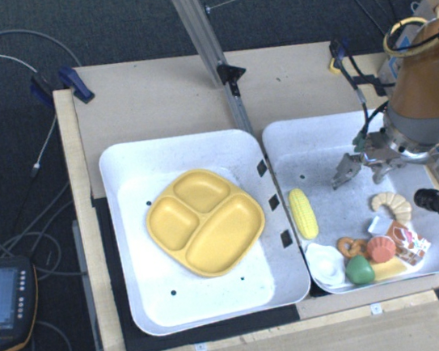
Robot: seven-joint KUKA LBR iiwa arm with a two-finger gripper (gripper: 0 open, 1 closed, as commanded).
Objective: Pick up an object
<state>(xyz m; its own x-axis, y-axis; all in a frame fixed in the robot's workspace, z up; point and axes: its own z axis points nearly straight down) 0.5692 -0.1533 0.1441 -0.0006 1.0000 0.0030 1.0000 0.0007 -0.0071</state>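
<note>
Gripper [363,168] open, empty, hovering over bare bin floor. Nearest target: croissant [390,204], just below-right of it; corn [303,213] lies left. Centre fingers over croissant before descending.

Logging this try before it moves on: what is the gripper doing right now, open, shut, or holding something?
Gripper: open, fingers spread, holding nothing, above the bare floor of the right bin.

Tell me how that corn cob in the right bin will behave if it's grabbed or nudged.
The corn cob looks like a smooth rounded toy, so it probably rolls sideways when nudged. It likely stays stiff and light. Its glossy curve may slip from the end effector.
</note>
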